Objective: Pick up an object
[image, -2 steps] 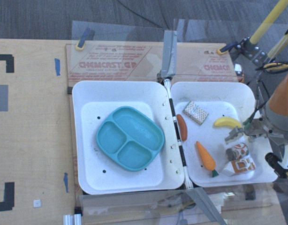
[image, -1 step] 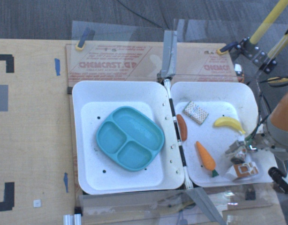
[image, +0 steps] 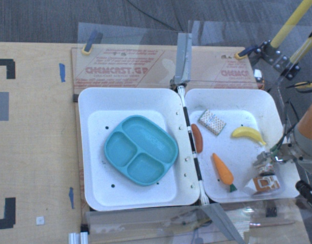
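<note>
The right bin (image: 232, 93) holds several small things: a yellow banana (image: 247, 134), an orange carrot (image: 223, 171), a red-brown sausage (image: 197, 138), a speckled white block (image: 212, 122) and a small brown carton (image: 265, 183). My gripper (image: 267, 159) reaches in from the right edge and hangs over the bin's right side. It sits just below the banana's right end and just above the carton. Nothing can be seen in its grasp. The arm's wrist is cut off by the frame's right side.
A teal divided plate (image: 141, 149) lies in the left bin (image: 87, 136). A ridge with clips separates the two bins. Clear plastic guards and cardboard stand behind the bins, and yellow poles rise at the top right.
</note>
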Robot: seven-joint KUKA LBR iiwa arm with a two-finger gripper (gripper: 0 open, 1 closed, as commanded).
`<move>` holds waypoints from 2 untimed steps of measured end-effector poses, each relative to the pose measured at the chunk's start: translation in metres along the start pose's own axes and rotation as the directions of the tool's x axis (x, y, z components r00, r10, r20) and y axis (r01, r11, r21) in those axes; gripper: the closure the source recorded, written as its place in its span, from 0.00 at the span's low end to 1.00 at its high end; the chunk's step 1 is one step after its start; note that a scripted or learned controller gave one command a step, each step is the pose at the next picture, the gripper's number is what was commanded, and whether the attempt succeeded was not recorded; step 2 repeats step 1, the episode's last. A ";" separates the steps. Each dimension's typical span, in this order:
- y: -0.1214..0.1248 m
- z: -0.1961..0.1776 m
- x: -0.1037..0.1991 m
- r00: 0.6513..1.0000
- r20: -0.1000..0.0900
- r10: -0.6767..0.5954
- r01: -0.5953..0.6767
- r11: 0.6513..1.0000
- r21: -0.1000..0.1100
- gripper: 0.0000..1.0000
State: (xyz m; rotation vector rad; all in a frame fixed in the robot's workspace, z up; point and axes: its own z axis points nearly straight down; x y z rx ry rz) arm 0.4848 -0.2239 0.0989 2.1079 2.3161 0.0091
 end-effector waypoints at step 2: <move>0.002 -0.086 0.055 1.000 -0.002 0.011 -0.011 1.000 0.010 1.00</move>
